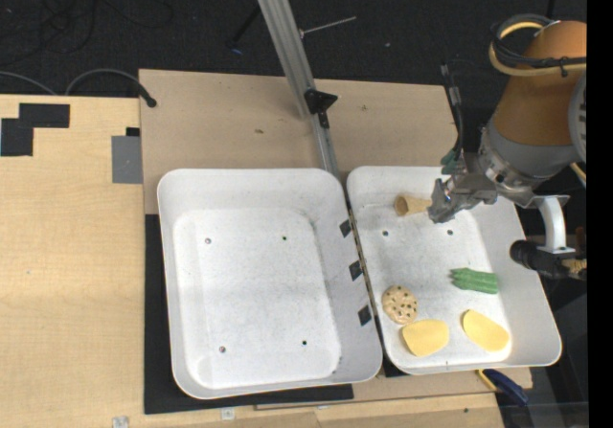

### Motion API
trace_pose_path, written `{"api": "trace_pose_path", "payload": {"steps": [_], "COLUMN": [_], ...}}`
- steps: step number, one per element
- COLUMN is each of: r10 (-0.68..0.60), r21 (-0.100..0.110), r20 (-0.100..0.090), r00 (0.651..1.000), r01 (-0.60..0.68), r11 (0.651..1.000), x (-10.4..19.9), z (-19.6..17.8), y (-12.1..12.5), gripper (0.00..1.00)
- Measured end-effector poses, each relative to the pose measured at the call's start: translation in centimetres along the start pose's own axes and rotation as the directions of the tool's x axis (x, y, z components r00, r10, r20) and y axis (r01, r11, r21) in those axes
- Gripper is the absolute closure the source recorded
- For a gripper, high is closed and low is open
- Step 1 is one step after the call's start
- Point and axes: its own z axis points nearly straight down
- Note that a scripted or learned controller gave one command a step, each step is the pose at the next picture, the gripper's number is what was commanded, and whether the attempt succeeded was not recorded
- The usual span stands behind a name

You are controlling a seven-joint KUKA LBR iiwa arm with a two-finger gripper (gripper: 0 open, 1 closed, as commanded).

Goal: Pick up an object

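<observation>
1. On the bench (239,120) two shallow white bins sit side by side, their inner rims touching along a seam marked by small dark clips.
2. Left bin (192,189): its speckled white floor shows a few small dark dots near the corners and no loose items that I can make out.
3. Right bin (536,340): it carries all the objects visible in the camera view.
4. Toward its far rim lies a small tan cone-shaped piece (412,205), on its side, just left of the gripper.
5. Near the middle right lies a green pod-like object (475,281), lying flat, well apart from the cone.
6. At the near end, a round speckled cookie (399,303) rests close to the seam between the bins.
7. Just beside the cookie, nearer the front rim, is a yellow chip-like slice (424,337); a second yellow slice (486,330) lies to its right, apart from the first.
8. Over the far part of the right bin the gripper (442,211) hangs low, tips pointing down toward the bin floor beside the tan cone.
9. Whether the fingers are spread or closed I cannot tell; they appear as one dark cluster, and nothing is visibly between them.
10. A slanted metal rail (287,53) runs from the top of the view down to the seam between the bins.
</observation>
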Motion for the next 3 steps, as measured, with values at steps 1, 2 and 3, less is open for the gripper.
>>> {"api": "trace_pose_path", "payload": {"steps": [1,2,3], "r10": [0.0,0.001,0.0], "r21": [0.002,0.003,-0.001], "r20": [0.0,0.0,0.001], "r00": [1.0,1.0,1.0], "r01": [0.0,-0.001,0.0], "r11": [1.0,1.0,1.0], "x": [5.3,10.2,15.2], "z": [1.5,2.3,1.3], "y": [-1.8,-4.2,-4.8], "gripper": [1.0,1.0,1.0]}}
